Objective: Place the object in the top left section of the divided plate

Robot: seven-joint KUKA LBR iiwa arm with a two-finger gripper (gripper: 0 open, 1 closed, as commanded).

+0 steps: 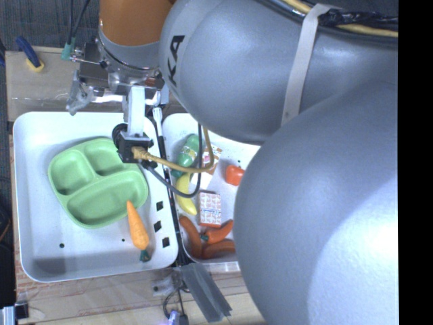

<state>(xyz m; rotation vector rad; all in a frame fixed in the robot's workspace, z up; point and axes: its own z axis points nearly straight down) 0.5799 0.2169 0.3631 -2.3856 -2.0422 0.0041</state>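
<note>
Left bin point(37, 246): green divided plate point(101, 198) sits toward the far edge; carrot point(137, 227) lies on the bin floor against the plate's near-right rim, with open floor along the near and left edges. Gripper point(81, 95) hangs over the far edge; open or closed cannot be told. Arm point(284, 80) hides most of the right bin point(226, 156)

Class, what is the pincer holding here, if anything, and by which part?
It cannot be told; the pincer is unclear. The carrot lies in the left bin beside the green plate.
</note>
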